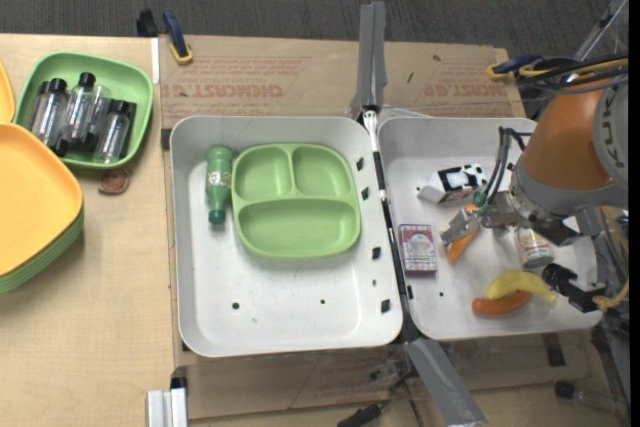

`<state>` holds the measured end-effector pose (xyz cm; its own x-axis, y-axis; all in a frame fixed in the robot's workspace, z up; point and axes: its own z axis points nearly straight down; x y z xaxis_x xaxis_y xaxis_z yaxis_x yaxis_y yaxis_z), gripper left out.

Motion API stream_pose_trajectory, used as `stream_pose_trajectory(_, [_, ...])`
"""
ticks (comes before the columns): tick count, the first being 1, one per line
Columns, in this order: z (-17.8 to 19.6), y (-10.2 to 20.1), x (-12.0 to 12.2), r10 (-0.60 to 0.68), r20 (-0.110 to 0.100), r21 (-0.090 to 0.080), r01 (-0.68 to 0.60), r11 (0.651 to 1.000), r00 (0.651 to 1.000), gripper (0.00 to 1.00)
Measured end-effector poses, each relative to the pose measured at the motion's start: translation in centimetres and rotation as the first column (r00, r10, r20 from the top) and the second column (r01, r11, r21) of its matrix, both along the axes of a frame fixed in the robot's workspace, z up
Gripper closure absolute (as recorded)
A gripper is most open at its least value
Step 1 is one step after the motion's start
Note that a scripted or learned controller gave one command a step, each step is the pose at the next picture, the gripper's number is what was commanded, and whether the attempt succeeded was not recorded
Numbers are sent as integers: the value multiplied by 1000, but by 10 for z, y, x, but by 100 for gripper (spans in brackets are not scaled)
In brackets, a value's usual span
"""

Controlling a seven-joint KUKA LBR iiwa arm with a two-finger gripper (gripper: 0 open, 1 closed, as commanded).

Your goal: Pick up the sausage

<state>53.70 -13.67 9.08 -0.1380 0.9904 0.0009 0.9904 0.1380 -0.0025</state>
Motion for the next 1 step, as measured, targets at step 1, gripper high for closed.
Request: stream_pose_trajectory(1, [9,-1,0,-6,0,0,6,1000,1000,100])
